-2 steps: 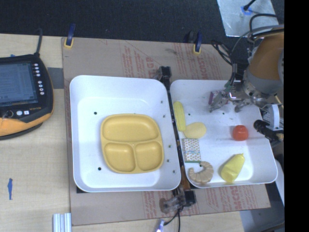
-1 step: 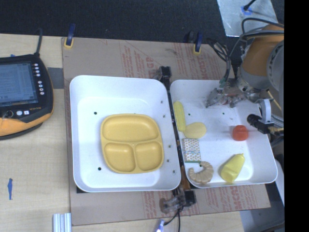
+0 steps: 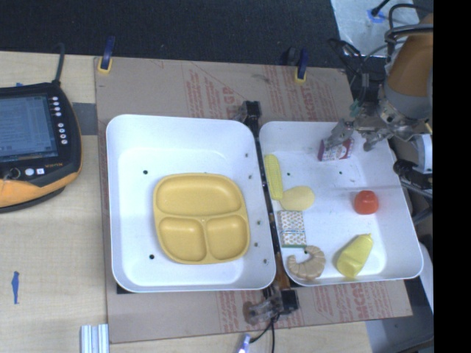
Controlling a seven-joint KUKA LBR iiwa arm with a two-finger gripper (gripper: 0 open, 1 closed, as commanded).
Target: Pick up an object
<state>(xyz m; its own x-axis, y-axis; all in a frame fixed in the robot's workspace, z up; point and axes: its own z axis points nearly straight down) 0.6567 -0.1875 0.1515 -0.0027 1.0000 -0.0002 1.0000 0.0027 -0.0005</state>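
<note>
The tool (image 3: 358, 133) hangs above the right bin's (image 3: 397, 271) far corner, a small red-and-white packet (image 3: 335, 150) at its fingertips. Whether it pinches the packet, I cannot tell. A marginal edge grip could let it drop.

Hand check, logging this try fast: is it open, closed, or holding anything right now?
Hand: closed on the small red and white packet, over the back of the right bin.
</note>
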